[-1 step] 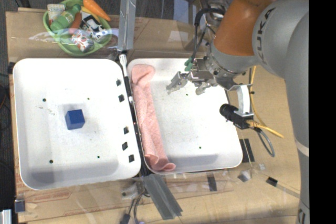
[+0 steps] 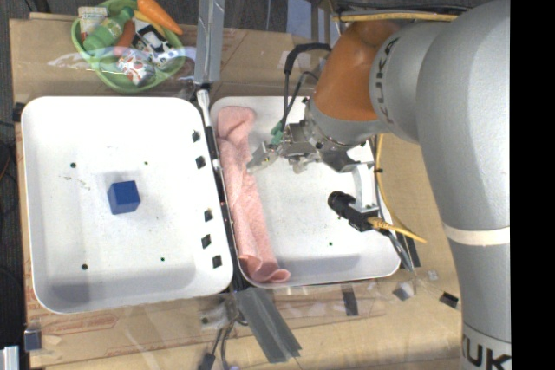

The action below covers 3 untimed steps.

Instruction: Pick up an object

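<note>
Fingers: can't tell how far apart they are or whether they've got anything. They're seen from above, small and metallic, and the wrist body crowds them.

The gripper sits over the upper-left part of the right bin, its tip just beside the right edge of the pink cloth. Can't tell if it's touching the cloth or apart from it.

The cloth lies in a long strip along the bin's left wall, top to bottom. Its lower end is bunched at the bottom-left corner.

The blue cube sits alone in the left bin, left of centre and well apart from the gripper.

Upper left of frame, on the bench beyond the bins, there's a green bowl of mixed bits. An orange carrot toy sticks out the top; the rest is too small to name.

A grey bar stands at the top of the gap between the bins.

The arm comes in from the right, big and grey, and covers the bin's upper-right corner. Its orange band is just above the wrist, w/ the wrist bent toward frame left. Arm is cut off at the right and bottom edges.
</note>
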{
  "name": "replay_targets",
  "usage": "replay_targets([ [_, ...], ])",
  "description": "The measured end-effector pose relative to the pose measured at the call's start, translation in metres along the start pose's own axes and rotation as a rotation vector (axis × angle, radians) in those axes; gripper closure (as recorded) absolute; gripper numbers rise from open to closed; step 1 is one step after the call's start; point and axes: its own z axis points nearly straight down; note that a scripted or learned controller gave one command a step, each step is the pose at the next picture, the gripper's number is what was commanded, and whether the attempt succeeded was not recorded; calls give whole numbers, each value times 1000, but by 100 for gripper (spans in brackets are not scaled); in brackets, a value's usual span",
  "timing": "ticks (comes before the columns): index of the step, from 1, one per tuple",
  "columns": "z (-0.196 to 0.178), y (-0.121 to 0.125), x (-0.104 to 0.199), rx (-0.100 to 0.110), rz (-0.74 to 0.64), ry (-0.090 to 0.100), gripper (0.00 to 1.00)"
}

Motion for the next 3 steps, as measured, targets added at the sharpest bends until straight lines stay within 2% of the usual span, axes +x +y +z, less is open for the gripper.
replay_targets([
  [1,54,-6,-3,-1,-26,0,0],
  [2,63,39,-11,-6,-44,1,0],
  [3,63,79,-4,-6,-105,0,0],
])
